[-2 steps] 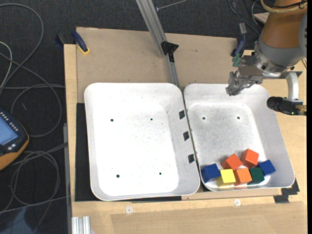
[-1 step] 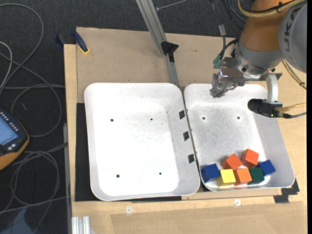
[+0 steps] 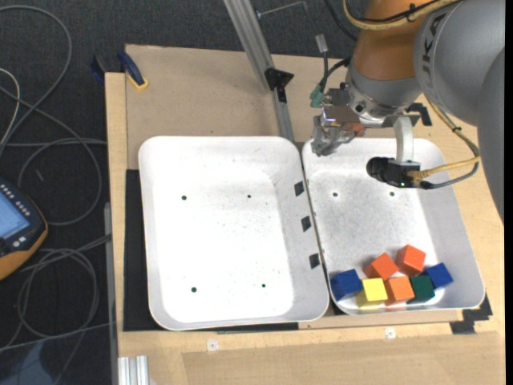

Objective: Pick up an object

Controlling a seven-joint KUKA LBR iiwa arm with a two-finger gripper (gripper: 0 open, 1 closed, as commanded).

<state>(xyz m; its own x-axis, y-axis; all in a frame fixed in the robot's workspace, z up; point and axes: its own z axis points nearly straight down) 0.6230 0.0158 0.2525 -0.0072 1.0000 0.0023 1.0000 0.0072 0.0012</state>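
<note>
Several small blocks lie clustered at the near edge of the right bin (image 3: 449, 215): a blue block (image 3: 345, 282), a yellow block (image 3: 373, 290), three orange blocks (image 3: 383, 265), a green block (image 3: 422, 286) and a second blue block (image 3: 438, 275). My gripper (image 3: 327, 141) hangs over the far left corner of the right bin, well away from the blocks, with nothing visibly in it. The wrist hides how its fingers stand.
The left bin (image 3: 160, 215) stands beside the right one, with black clips (image 3: 305, 224) along the shared rim. A slanted metal rail (image 3: 255, 46) crosses the bench behind the bins. Cables and a handheld device (image 3: 16, 227) lie left of the bench.
</note>
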